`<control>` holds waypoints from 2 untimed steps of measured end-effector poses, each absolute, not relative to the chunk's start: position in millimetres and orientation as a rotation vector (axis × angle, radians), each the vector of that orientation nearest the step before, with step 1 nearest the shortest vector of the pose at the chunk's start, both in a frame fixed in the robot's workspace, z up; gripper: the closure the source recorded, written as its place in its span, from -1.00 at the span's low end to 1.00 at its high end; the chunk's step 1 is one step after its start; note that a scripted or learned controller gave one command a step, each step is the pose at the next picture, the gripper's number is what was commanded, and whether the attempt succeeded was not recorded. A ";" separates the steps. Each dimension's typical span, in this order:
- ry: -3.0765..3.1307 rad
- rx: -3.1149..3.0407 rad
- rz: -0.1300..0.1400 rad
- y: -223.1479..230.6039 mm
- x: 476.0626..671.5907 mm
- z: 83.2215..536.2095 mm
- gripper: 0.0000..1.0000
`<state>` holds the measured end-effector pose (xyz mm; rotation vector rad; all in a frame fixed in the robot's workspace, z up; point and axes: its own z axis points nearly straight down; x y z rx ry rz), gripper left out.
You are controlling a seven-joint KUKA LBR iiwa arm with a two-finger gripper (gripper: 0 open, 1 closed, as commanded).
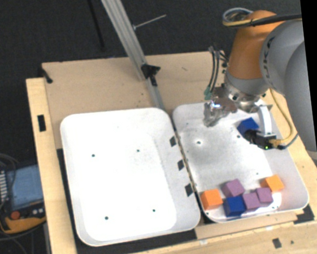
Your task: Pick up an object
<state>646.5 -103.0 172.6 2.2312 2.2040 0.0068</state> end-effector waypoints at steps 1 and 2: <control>2.211 2.223 0.007 -104.6 648.1 227.5 1.00; 2.229 2.215 0.000 -50.4 649.6 220.8 1.00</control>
